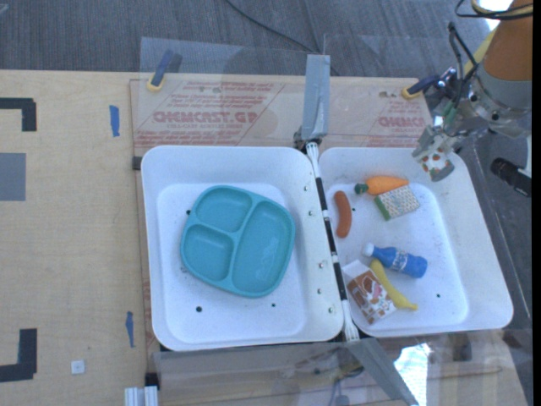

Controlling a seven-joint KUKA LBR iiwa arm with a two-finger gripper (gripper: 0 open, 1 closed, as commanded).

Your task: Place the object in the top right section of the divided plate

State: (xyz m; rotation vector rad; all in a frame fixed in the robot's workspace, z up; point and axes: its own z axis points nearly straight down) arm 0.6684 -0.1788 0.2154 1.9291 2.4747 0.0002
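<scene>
The grey two-finger gripper (439, 153) sits at the top right corner of the right shallow white bin (489, 252), over its rim, below the arm's orange band (513, 51). A small white object with red-brown marks (436, 162) shows at the fingertips, seemingly pinched between them; too small to name. How wide the jaws stand is hard to read beyond that.

The teal divided plastic plate (237, 239) lies in the left shallow white bin (161, 260), well apart from the gripper, with three sections and nothing in them.

In the right bin: an orange toy carrot with green top (385, 184) near the upper middle, a tan-and-green block with a dotted face (397, 202) touching just below it, a red-orange sausage (343, 214) by the left wall, a blue bottle with white cap (397, 260) lying on its side, a yellow banana (392, 286) just below the bottle, and a white and brown printed packet (369, 293) beside the banana at the lower left.

Red print on the clear sheet (207, 108) behind the bins reads roughly "CHEMCAST GP", mirrored or upside down, partly illegible. Print on the packet cannot be read.
</scene>
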